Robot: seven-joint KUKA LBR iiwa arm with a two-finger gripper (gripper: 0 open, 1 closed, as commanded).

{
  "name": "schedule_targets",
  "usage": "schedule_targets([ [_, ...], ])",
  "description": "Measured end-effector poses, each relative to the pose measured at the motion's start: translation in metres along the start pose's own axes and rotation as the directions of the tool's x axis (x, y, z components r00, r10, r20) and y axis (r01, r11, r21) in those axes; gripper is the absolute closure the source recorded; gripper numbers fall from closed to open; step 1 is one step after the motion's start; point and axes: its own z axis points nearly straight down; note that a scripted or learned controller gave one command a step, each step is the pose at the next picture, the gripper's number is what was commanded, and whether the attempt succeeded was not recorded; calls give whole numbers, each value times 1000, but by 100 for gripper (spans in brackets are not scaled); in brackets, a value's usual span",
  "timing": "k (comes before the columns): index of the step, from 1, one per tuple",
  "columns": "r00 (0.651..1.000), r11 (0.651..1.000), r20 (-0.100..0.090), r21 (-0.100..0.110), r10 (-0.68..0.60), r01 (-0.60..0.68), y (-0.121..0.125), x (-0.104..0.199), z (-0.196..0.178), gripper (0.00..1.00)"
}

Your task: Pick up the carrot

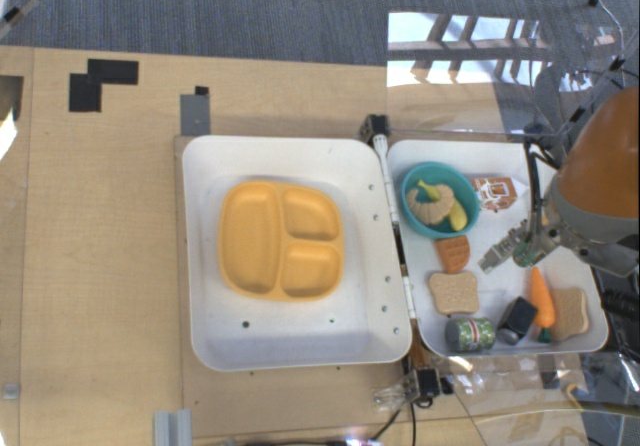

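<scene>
The carrot (541,297) is a small orange piece with a green tip at its lower end. It lies near the right side of the right bin (590,342), between a black block (517,319) and a tan bread piece (571,312). My gripper (512,251) hangs just above and to the left of the carrot's upper end. It is open, with nothing between its fingers (496,256). The arm's orange band (600,169) covers the bin's far right corner.
The right bin also holds a teal bowl (438,198) of toy food, a printed packet (494,192), an orange slab (452,252), a toast slice (454,292) and a green can (470,334). A yellow divided plate (280,238) sits in the left bin (200,264).
</scene>
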Motion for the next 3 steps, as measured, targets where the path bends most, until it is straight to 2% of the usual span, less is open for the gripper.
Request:
schedule_targets([
  [1, 930, 930, 4, 6, -367, 367, -23, -71, -62, 100],
  [2, 930, 930, 2, 5, -369, 369, -22, -69, -62, 0],
  [3, 919, 919, -7, 9, -394, 394, -8, -113, 78, 0],
])
